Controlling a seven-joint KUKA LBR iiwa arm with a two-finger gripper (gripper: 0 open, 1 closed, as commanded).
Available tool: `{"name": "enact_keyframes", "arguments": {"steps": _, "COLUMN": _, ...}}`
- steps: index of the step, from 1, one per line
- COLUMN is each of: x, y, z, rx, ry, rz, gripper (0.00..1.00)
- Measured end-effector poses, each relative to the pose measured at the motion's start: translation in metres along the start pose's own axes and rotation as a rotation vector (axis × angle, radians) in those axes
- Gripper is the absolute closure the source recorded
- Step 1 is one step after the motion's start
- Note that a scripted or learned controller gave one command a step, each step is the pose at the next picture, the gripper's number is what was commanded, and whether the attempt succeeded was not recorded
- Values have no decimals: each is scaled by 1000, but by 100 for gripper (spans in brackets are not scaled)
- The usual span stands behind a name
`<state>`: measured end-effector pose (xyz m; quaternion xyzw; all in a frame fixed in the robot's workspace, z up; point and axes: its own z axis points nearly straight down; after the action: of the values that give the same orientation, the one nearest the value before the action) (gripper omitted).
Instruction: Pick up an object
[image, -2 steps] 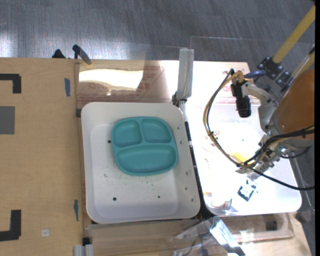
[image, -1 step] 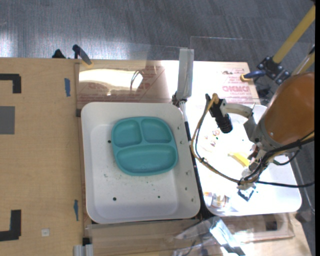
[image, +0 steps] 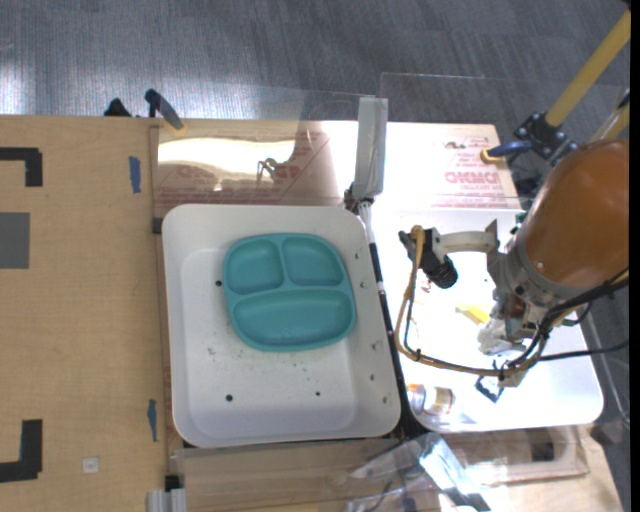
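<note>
The left bin (image: 190, 400) holds a teal divided plate (image: 288, 290), flat and wide, likely to slip any pinch. I hang in the right bin (image: 580, 400), gripper (image: 500, 335) beside a small yellow piece (image: 470, 314); I cannot tell how my fingers stand. The looping cable (image: 405, 310) could snag me. Bright white floor, cardboard (image: 70, 300) far left.

Two white bins: left bin (image: 190, 400), right bin (image: 570, 400). One teal divided plate (image: 288, 290). One small yellow piece (image: 472, 315). Possibly one small bottle (image: 432, 400).
</note>
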<state>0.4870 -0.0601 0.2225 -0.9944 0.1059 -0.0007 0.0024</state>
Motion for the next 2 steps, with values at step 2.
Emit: {"name": "enact_keyframes", "arguments": {"steps": 2, "x": 2, "y": -5, "z": -20, "rx": 9, "ry": 5, "rz": 2, "gripper": 100}}
